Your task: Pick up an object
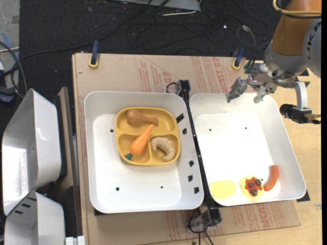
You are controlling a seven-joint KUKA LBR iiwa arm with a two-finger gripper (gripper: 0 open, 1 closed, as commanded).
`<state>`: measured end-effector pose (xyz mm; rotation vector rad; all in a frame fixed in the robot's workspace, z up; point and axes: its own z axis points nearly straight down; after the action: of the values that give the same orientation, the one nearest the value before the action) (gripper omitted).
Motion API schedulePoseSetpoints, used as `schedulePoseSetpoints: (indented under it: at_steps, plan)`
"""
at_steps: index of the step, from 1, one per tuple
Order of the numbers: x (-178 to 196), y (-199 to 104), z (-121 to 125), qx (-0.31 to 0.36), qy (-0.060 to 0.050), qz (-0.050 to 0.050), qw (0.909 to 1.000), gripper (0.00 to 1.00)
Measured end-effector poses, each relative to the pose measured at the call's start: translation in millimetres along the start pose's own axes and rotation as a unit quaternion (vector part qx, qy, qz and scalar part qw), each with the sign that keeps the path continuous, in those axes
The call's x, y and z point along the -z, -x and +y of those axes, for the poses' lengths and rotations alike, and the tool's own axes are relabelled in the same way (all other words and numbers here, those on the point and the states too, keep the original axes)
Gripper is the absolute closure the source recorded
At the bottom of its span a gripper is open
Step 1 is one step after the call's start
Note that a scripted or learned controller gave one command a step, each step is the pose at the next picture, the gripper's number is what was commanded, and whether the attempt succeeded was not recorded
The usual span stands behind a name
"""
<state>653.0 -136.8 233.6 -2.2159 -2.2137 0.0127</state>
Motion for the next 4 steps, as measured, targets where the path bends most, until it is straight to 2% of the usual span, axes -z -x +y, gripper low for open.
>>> schedulePoseSetpoints:
  at_steps: [1,2,4]
  plan:
    - [7.9,-0.3,2.5,0.001,0.006,-0.001,1.0000,0.00]
    - [-54.7,2.2,-1.1,0.000,0.004,-0.001,1.0000,0.00]
    - [-143.9,-1.6,-3.2,0.000,0.005,-0.001,1.0000,0.00]
